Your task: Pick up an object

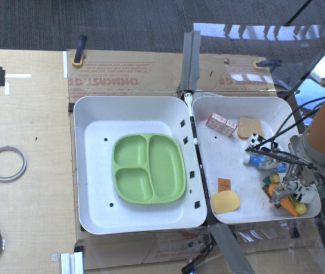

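This looks like a robotics lab or test workshop — probably not a home. A plywood bench carries two shallow white bins set on taped cardboard. Beyond the bench lies dark office carpet. Left of the bins sit a roll of tape and clamps — rig gear, not household things.

A green three-compartment plate lies in the middle of the left bin. Well left of that bin, a grey ring of tape rests on the wooden bench; behind the bin lies brown cardboard.
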You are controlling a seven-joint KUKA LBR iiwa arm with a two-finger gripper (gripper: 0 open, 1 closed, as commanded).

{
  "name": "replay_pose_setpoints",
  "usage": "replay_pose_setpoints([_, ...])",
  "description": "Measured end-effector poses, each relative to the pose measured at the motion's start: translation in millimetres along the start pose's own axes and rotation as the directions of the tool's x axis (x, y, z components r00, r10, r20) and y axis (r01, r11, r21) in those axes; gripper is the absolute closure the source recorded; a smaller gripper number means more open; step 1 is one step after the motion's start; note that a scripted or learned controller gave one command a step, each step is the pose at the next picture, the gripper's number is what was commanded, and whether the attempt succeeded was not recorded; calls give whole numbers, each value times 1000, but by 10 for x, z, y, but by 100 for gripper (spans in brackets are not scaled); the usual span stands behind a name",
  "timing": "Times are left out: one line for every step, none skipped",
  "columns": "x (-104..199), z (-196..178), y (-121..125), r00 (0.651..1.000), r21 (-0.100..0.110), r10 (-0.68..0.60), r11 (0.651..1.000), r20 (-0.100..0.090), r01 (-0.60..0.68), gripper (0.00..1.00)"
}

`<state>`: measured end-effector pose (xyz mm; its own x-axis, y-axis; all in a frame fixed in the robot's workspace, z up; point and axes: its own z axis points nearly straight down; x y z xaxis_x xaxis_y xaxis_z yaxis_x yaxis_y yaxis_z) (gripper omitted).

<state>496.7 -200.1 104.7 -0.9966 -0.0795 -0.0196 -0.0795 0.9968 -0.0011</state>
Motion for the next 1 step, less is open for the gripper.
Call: replay_pose_setpoints([157, 118, -164, 997, -2, 81, 997, -15, -81, 0])
